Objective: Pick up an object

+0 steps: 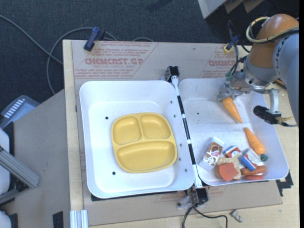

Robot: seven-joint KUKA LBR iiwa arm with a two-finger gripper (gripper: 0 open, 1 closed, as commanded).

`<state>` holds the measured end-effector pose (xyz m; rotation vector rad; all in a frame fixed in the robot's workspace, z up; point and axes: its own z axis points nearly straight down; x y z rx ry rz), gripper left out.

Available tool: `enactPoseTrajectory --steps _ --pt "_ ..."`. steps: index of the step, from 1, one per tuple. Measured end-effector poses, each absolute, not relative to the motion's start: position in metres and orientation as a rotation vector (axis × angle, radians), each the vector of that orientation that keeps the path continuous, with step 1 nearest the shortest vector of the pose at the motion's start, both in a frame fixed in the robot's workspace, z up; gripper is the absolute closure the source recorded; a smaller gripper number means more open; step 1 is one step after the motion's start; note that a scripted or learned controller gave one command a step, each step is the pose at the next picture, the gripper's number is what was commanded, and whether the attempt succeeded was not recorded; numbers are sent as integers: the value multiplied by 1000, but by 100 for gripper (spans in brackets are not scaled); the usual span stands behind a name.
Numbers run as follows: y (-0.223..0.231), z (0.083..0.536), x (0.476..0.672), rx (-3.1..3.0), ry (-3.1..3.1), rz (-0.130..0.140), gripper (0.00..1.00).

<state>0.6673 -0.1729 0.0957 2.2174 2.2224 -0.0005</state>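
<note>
Dark carpet lies around the tabletop (142,56), which carries two white bins side by side. One left bin (95,127) holds one yellow plate (142,141) with three sections. One right bin (270,141) holds two orange carrots: the first carrot (232,109) lies just under the gripper (232,93), the second carrot (254,143) sits lower down. One small pile of toy food (232,161) sits at the bin's near edge. I cannot tell how the gripper is set.

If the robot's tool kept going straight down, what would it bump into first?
Most likely the upper carrot. The tool sits right at its top end in the right bin, though depth from this slanted view is hard to judge.
</note>
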Motion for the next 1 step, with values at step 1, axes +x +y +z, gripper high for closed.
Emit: enactPoseTrajectory --steps 1 --pt "-67 186 654 2217 2223 6 100"
